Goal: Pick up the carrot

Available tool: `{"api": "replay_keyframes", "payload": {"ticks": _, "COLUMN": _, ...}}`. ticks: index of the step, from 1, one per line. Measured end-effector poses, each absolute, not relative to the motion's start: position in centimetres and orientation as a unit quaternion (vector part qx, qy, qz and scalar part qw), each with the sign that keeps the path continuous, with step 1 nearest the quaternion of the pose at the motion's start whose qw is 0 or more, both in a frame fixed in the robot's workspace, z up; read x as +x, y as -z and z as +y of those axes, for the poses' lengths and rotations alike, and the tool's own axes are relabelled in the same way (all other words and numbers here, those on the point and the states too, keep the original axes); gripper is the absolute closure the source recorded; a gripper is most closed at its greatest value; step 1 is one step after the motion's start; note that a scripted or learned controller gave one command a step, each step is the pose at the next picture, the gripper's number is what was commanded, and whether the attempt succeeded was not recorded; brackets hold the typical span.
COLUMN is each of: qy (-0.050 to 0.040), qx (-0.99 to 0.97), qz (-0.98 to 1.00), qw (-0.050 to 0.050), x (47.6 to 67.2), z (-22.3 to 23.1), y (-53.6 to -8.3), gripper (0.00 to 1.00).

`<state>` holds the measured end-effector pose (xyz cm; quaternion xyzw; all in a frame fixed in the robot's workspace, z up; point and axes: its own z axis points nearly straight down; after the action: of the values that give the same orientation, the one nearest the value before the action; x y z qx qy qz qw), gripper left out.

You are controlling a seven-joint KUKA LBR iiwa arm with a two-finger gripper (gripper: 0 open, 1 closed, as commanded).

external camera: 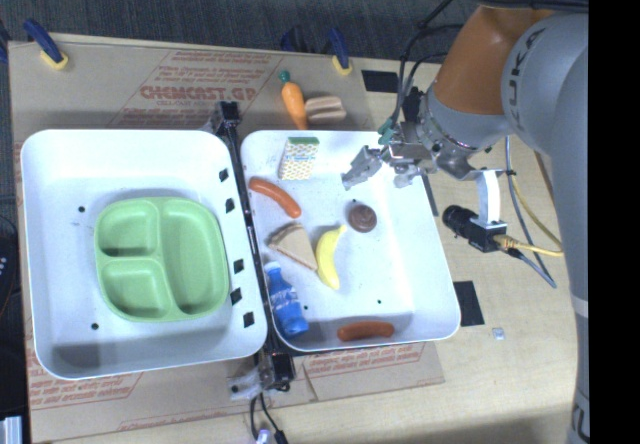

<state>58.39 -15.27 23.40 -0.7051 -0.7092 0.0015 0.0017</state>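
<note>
**Carrot not yet picked up; gripper hovers over the right bin**

We look down at a slant on a tabletop (520,352) carrying two shallow white bins side by side. The left bin (60,332) holds a green divided plate (160,257). The right bin (425,277) holds a scatter of toy food: a small speckled box (298,158) near its far edge, a sausage (275,196) beside the dividing wall, a sandwich wedge (293,245), a banana (328,256), a brown round piece (361,219), a blue bottle (286,302) near the front left corner, and a second sausage (365,331) along the front wall.

The carrot (292,102), orange with a green top, is not in either bin. It lies on the cardboard beyond the right bin's far edge, just beside a small bun-like piece (324,110).

The grey arm with its orange band (480,57) reaches in from the right. Its gripper (362,168) hangs over the far right part of the right bin. At this size we cannot tell how its fingers are set, and we see nothing between them.

We judge the task barely begun. The carrot sits untouched, apart from the gripper. What is left is the whole pick: moving up and left past the bin's edge, lowering onto the carrot, closing and lifting.
</note>
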Motion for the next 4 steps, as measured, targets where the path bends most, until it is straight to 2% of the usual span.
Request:
{"api": "replay_keyframes", "payload": {"ticks": 1, "qy": -0.001, "qx": -0.683, "qz": -0.73, "qw": 0.002, "x": 52.4, "z": -12.4, "y": -23.7, "gripper": 0.0}}
{"api": "replay_keyframes", "payload": {"ticks": 2, "qy": -0.0015, "qx": -0.656, "qz": -0.755, "qw": 0.002, "x": 48.2, "z": -8.6, "y": -19.1, "gripper": 0.0}}
{"api": "replay_keyframes", "payload": {"ticks": 3, "qy": -0.0005, "qx": -0.66, "qz": -0.751, "qw": -0.001, "x": 47.7, "z": -14.7, "y": -34.0, "gripper": 0.0}}
{"api": "replay_keyframes", "payload": {"ticks": 4, "qy": -0.0013, "qx": -0.69, "qz": -0.724, "qw": 0.002, "x": 47.6, "z": -9.6, "y": -24.4, "gripper": 0.0}}
